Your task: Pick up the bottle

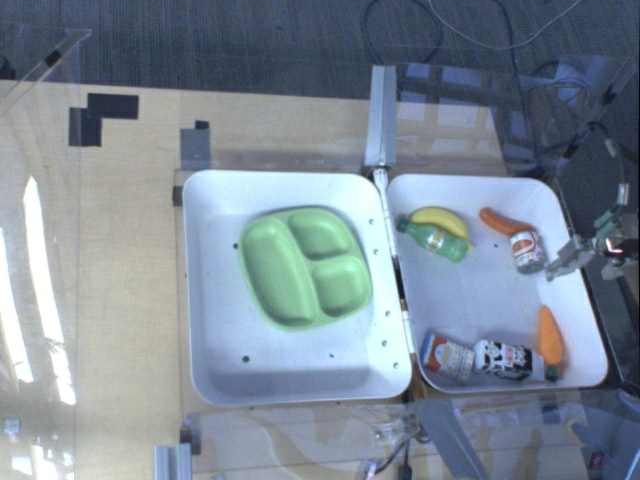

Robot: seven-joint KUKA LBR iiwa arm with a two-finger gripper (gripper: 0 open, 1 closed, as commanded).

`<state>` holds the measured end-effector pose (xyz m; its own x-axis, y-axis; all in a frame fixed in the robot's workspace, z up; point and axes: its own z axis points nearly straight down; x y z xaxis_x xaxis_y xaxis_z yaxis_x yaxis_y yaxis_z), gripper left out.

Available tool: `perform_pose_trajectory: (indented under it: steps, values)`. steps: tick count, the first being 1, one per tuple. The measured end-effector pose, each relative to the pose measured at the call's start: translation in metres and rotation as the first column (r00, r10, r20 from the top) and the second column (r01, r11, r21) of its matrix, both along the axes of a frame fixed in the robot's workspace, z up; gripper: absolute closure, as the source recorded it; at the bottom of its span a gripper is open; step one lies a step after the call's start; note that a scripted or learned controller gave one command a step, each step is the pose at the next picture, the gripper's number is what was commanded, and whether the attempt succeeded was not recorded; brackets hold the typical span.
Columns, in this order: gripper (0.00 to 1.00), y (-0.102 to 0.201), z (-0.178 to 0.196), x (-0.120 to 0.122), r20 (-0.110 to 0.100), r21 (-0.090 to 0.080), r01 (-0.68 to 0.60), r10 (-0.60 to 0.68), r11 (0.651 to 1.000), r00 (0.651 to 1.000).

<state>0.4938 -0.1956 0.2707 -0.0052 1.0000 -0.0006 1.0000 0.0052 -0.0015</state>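
- In the right bin (470, 298), toward its 11 o'clock corner, the green bottle (434, 238) lies on its side, cap end nearest the divider between the bins, just short of the wall there.
- A banana (441, 220) lies touching the bottle along its far side (the pair sit close under the bin's top-left corner).
- At 1 o'clock an orange carrot (497, 220) lies slanted, and a small can (527, 251) sits just beside its lower end, near the right wall.
- At the bin's 3 o'clock rim the gripper (560, 265) sits just beside the can; whether its fingers are spread or pressed together I cannot tell.
- Along the bottom edge, from 7 to 5 o'clock, a cow-patterned carton (478, 359) lies flat, with a second carrot (550, 340) upright in the picture at its right end, close to the wall.
- The bin's middle floor is bare white, open between the bottle and the carton.
- The left bin (215, 368) holds a green divided plate (305, 266), centred, with bare floor all round it.
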Motion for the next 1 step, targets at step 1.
perform_pose_trajectory:
  steps: [1]
  values:
    - [0.00,0.1046,-0.0798,0.0294,0.000,0.000,0.071,-0.071,0.997,0.997]
